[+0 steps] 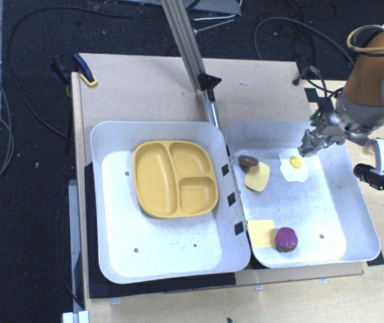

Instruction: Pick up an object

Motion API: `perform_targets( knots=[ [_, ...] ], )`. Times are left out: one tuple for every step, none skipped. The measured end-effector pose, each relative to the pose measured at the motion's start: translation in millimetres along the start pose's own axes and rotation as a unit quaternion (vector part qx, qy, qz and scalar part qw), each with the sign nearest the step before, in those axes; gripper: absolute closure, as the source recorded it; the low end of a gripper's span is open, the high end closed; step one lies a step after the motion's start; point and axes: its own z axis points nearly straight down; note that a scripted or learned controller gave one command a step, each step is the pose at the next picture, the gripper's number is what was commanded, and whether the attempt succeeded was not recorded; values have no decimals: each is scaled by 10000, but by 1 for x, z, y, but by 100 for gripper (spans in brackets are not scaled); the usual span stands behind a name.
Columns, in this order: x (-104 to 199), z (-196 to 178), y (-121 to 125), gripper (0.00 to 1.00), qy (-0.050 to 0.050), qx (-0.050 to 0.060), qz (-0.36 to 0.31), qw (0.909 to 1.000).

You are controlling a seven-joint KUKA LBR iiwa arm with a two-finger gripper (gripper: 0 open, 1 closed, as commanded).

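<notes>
The end effector (308,147) hangs low over the far part of the right bin (333,207), its dark tip right at the upper edge of a toy fried egg (294,167), white with a yellow yolk; whether it touches the egg or what its grip is doing cannot be told from this slanted view, and nothing can be seen caught in it. The grey arm (367,106) reaches in from the right, its orange band (374,66) near the frame's upper right corner. In the same bin, to the left of the egg, a pale yellow piece (258,177) lies with a small brown lump (248,161) touching its upper left edge. Near the bin's front edge a flat yellow square (261,233) sits just beside a purple rounded object (285,239), the two touching or nearly so. The left bin (111,247) holds a yellow divided plate (176,179) with three compartments, lying flat near its middle. Both bins rest side by side on the pale wooden bench (145,86), their inner edges overlapping slightly. A slanted metal pole (185,36) rises from the far side of the bench between the bins, and black cables (37,99) trail across the dark floor around it.
</notes>
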Motion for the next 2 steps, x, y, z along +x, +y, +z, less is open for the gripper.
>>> perform_targets(
  knots=[
    [-2,-43,1,100,-3,-2,4,10000],
    [-1,-106,-4,100,-6,-11,3,10000]
  ],
)
